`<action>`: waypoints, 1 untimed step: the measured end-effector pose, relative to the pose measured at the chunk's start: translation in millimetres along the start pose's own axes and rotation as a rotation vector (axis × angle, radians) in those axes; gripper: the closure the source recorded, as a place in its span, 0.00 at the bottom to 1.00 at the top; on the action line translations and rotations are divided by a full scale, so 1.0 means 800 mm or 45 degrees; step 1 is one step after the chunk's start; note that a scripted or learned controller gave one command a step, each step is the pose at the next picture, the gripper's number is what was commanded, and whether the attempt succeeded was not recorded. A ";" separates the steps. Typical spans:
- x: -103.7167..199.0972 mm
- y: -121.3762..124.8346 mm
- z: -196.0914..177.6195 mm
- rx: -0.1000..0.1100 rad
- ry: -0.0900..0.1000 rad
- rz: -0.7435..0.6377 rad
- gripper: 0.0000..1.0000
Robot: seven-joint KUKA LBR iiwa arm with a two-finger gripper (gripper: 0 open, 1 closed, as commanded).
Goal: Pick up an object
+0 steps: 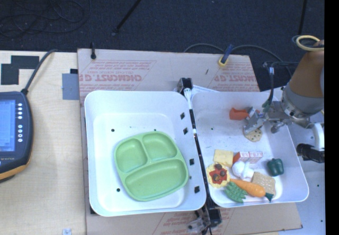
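**Observer:** Start from the left. What's in front of you?

**Me:** The left bin (100,107) carries a green divided plate (151,165), lying flat. Nothing there concerns me. Across the divider, the right bin (212,107) has the toys: a heap near its front edge with a cheese wedge (223,156), a pizza slice (218,174), a carrot (249,188) and a green pepper (275,166) off to the side.

**Observer:** And nearer your fingers?

**Me:** A red-orange piece (239,114) lies just to the left of my gripper (255,123), its long axis running left to right, pointing toward me. A speckled cookie (253,134) sits directly under my fingertips, touching or very nearly so.

**Observer:** Are you holding either?

**Me:** I can't tell. My fingers are a grey cluster low over the cookie, and how wide they stand isn't readable from here. I see nothing clearly between them.

**Observer:** So what matters next?

**Me:** I'd judge the cookie is the closest candidate, right below me; the front heap lies well apart, further down the bin.
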State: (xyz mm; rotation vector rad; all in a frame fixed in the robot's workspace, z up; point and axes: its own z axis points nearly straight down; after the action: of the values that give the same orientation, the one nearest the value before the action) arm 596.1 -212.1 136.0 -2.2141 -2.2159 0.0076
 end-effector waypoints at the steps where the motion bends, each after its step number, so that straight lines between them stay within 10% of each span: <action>1: 0.041 -0.014 0.057 -0.006 -0.002 -0.002 0.00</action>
State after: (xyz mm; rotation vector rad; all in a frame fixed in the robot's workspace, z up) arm 584.1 -179.5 91.0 -2.2159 -2.2207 0.0038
